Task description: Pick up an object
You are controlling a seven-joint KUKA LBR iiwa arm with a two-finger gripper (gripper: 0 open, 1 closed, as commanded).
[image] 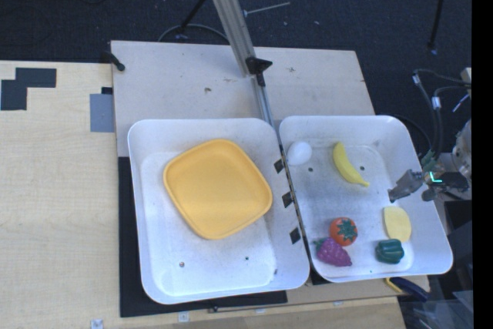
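Now the gripper (406, 186) hangs over the right bin's (370, 127) right rim, arm cut off at the edge; finger state I cannot tell. Just below lies the yellow piece (397, 223), shape unclear.

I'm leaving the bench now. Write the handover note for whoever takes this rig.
Gripper: at the right bin's right rim, above the pale yellow piece, holding nothing that shows.
Right bin: banana, white egg, tomato, purple grapes, green pepper.
Left bin: yellow plate.
Done: nothing picked yet.
Left: descend, grasp one object, lift; the pale yellow piece looks closest.
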